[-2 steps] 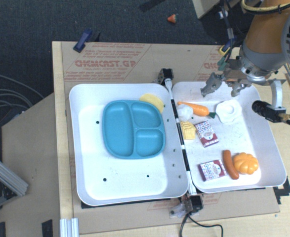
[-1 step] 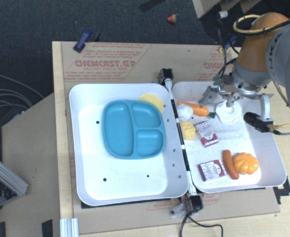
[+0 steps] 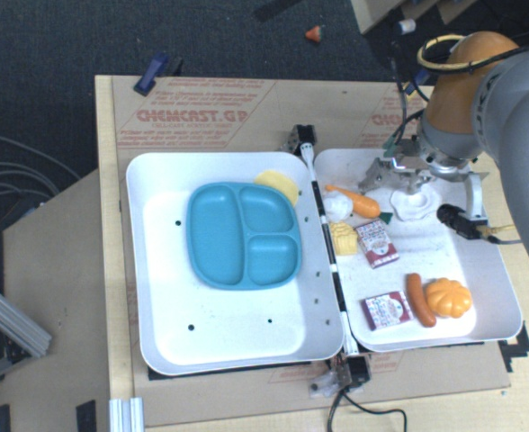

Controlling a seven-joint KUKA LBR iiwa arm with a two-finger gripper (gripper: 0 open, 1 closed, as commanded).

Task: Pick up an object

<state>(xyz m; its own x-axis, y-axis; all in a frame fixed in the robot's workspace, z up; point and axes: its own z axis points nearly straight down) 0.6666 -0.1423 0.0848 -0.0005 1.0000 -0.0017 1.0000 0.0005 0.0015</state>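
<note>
Nearest the camera, at the front of the right-hand bin (image 3: pixel 503 318), a small red packet (image 3: pixel 385 310) lies beside a sausage-shaped toy (image 3: pixel 420 299) that touches an orange pumpkin toy (image 3: pixel 448 297). All three sit well in front of the gripper (image 3: pixel 412 190), which hangs low over the far end of that bin on the grey arm (image 3: pixel 507 97) with its orange band. Whether the tool is open or closed cannot be told; nothing is visibly held. Directly beneath it rests a white object (image 3: pixel 414 205), its shape unclear. Just to the tool's left lie a toy carrot (image 3: pixel 358 202) and a white lump (image 3: pixel 336 207); a second red packet (image 3: pixel 376 243) and a yellow corn piece (image 3: pixel 341 236) sit a little nearer the viewer. Farther left, in the other bin (image 3: pixel 147 268), a blue divided plate (image 3: pixel 243 234) lies with a yellow object (image 3: pixel 279 185) at its far corner. The arm appears to be at the approach stage, likely targeting the white object below; next it would need to descend, close on it and lift.
</note>
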